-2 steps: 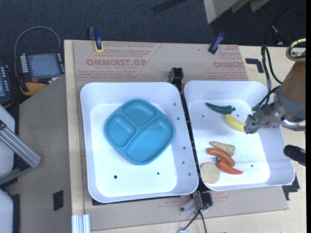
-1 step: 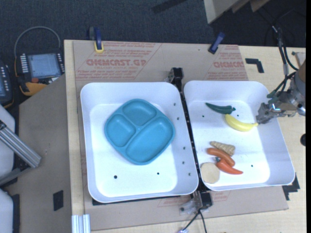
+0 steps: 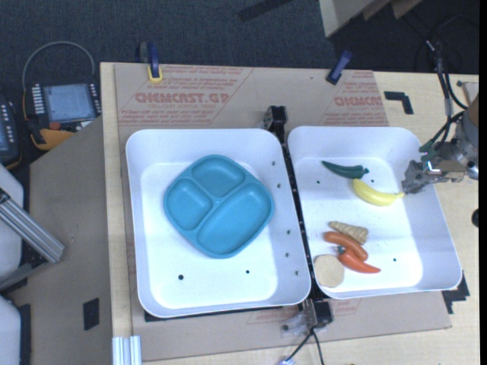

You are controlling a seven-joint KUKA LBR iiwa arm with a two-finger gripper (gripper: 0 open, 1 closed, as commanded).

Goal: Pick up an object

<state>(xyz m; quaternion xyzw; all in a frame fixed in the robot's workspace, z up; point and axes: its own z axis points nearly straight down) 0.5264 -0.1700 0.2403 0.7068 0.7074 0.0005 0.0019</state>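
Note:
The right bin (image 3: pixel 426 226) holds a yellow banana (image 3: pixel 376 195), a green pepper (image 3: pixel 346 169), a tan cone-shaped piece (image 3: pixel 348 231), two red-orange peppers (image 3: pixel 351 251) and a round beige disc (image 3: pixel 329 271). My gripper (image 3: pixel 418 177) hangs at the bin's right wall, just right of the banana's tip. Nothing shows between its fingers.
A blue divided plate (image 3: pixel 219 204) lies in the left bin (image 3: pixel 152 272). Clamps (image 3: pixel 154 71) sit on the cardboard bench's far edge. A pendant with a screen (image 3: pixel 65 103) lies off the bench at the left.

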